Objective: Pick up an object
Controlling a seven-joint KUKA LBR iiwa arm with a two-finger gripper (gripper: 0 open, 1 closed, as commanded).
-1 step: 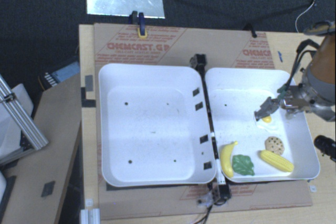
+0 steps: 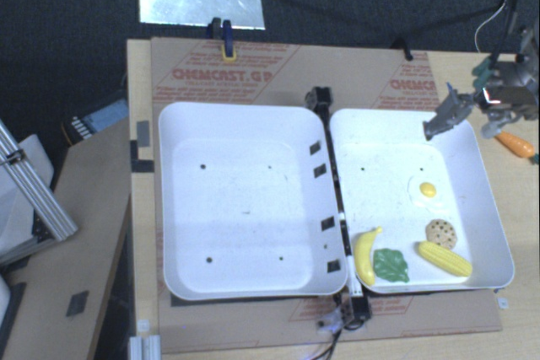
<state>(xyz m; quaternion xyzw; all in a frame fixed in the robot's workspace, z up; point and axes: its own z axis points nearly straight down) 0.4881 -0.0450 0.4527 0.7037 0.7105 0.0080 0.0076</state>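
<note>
The gripper (image 2: pixel 440 124) is seen at the upper right of the frame, over the upper right corner of the right bin (image 2: pixel 485 173). Whether it is apart or together cannot be told, as its tip appears as one blurred grey shape. Nothing is seen held by it.

Below it, in the right half of the right bin, a fried egg (image 2: pixel 426 190) is seen. Lower still, a cookie (image 2: pixel 440 233) is placed just above a corn cob (image 2: pixel 445 259). At the bin's lower left corner a banana (image 2: pixel 365 255) is found touching a green leaf (image 2: pixel 391 265). An orange carrot (image 2: pixel 515 144) is seen outside the bin at the right edge.

The left bin (image 2: pixel 169 181) is seen left of centre.
</note>
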